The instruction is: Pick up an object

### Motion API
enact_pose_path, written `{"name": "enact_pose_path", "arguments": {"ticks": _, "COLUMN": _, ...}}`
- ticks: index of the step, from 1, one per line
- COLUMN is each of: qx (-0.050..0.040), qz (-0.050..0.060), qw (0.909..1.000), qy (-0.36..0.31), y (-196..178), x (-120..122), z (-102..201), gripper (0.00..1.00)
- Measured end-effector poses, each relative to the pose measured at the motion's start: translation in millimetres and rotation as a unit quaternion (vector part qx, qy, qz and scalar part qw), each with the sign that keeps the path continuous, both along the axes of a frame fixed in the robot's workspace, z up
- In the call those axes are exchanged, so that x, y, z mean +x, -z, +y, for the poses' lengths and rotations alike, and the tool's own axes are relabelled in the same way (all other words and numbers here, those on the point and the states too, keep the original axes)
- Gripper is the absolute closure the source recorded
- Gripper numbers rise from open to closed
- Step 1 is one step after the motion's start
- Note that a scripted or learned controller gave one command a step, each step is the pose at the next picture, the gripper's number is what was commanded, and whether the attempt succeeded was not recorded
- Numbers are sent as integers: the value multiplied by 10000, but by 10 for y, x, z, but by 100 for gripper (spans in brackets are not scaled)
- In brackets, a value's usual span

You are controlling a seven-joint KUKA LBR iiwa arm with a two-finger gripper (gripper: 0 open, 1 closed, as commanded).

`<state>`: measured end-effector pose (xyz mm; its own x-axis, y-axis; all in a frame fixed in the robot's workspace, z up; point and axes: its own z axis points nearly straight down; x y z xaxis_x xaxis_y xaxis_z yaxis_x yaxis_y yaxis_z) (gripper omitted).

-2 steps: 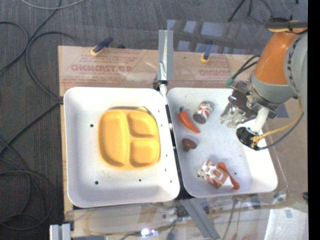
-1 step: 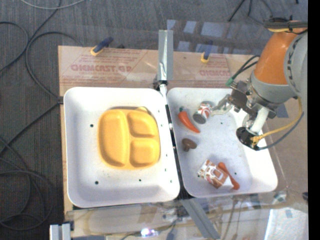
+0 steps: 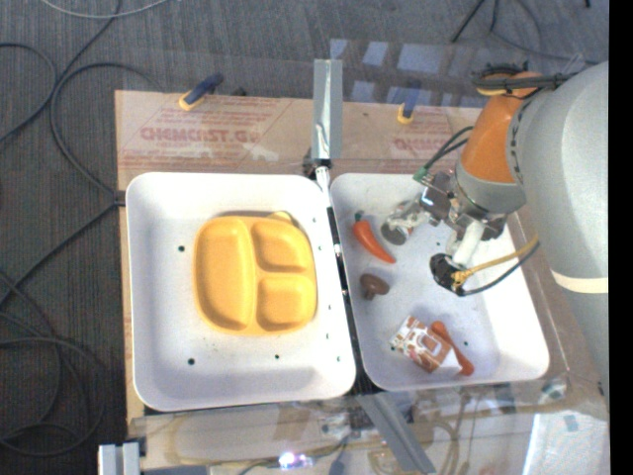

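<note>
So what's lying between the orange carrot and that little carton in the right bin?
A small brown lump sits between the carrot and the carton, seen in the camera view.

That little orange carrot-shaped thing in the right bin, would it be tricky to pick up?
Probably somewhat. The orange carrot is narrow and tapered, so it might slip from a pinch. It looks rounded, so a nudge could roll it. It lies apart from the brown piece, leaving room.
</note>
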<state>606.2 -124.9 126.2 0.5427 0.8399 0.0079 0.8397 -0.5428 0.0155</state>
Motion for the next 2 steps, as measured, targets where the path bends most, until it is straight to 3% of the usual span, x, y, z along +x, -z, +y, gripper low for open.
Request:
{"name": "enact_pose_path", "arguments": {"ticks": 1, "qx": 2, "qz": 76, "qw": 9945, "qy": 1047, "y": 383, "x": 308, "z": -38, "gripper": 0}}
{"name": "enact_pose_path", "arguments": {"ticks": 2, "qx": 14, "qz": 103, "qw": 9224, "qy": 3861, "y": 218, "x": 103, "z": 86, "gripper": 0}}
